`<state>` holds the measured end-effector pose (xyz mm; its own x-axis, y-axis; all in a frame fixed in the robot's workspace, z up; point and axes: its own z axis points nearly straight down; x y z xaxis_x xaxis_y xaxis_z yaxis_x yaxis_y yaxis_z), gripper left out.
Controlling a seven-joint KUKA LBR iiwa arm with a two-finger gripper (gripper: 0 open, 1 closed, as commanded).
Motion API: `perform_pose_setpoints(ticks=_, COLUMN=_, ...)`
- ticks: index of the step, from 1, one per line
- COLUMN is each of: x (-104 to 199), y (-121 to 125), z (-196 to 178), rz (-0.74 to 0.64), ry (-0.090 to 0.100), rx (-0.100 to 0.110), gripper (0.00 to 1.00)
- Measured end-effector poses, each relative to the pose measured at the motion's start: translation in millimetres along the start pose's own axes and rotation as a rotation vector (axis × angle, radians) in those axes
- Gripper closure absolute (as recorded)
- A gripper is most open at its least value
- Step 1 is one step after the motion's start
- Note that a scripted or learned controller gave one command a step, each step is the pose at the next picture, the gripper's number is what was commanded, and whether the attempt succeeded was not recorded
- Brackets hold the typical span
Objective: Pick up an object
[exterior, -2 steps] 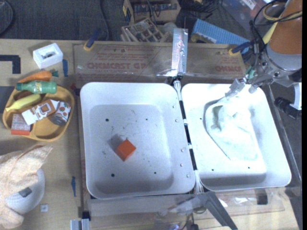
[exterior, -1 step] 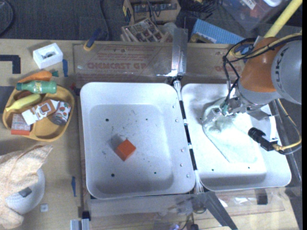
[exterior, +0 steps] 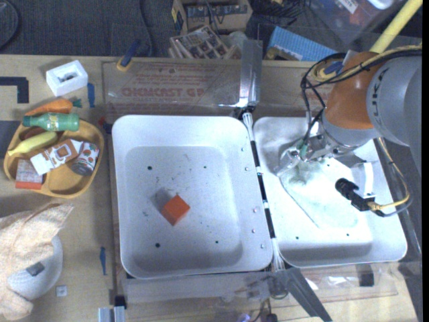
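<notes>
Left white bin holds an orange block, turned cornerwise.

Even overhead light, white bins bright, soft short shadows, slightly grainy, arm blurred

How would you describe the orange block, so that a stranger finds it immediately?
Look at the left white bin of the two. Near its middle lies a small orange block, a cube, alone on the pale floor. Nothing else inside that bin has colour.
</notes>
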<state>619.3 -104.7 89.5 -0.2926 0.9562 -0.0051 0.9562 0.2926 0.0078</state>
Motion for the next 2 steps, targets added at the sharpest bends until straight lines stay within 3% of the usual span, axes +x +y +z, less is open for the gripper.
perform_pose_setpoints(ticks=1, x=-11, y=41, z=1, rz=0.024, ry=0.002, rx=0.006, gripper=0.0)
perform_pose_setpoints(ticks=2, x=-13, y=42, z=-11, rz=0.022, ry=-0.005, rx=0.001, gripper=1.0)
